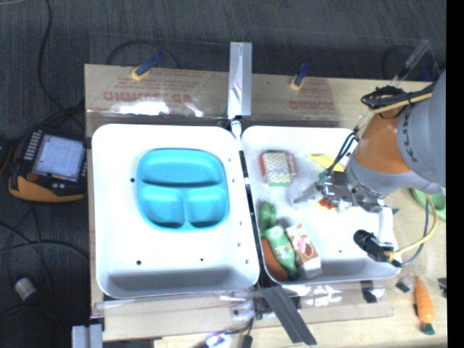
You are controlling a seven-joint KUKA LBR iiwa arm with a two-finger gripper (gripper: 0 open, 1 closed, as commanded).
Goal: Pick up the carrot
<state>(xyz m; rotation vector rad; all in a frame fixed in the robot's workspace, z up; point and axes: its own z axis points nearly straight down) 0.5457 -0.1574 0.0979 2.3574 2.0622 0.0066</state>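
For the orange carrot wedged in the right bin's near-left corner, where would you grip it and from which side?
Grip the carrot on its exposed orange flank, coming straight down from above. It lies against the bin wall with a green item over it and a small box alongside, so side approaches look blocked. The grip will likely be tight.

arm (406, 140): reaches in from right, orange band up | tool (326, 193): lowered, pointing left (fingers unclear)

A single fixed camera looks down at a slant from above the bench (348, 93), far enough to frame both white bins (109, 267) and surrounding floor.
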